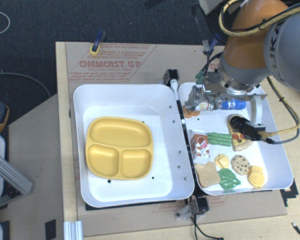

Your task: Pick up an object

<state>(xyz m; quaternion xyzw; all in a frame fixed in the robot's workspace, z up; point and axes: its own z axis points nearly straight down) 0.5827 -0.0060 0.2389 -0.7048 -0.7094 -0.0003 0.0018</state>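
Two shallow white bins sit side by side. The left bin (85, 104) holds one yellow plastic tray (120, 147) with three rounded wells. The right bin (280, 159) holds about ten small toy foods (225, 159) clustered at its near side: a toast slice, biscuits, a pizza wedge, green pieces. The grey arm (260, 34) bends down from the right, its gripper (197, 101) low over the right bin's far left corner; whether the jaws are apart or together, I cannot tell.
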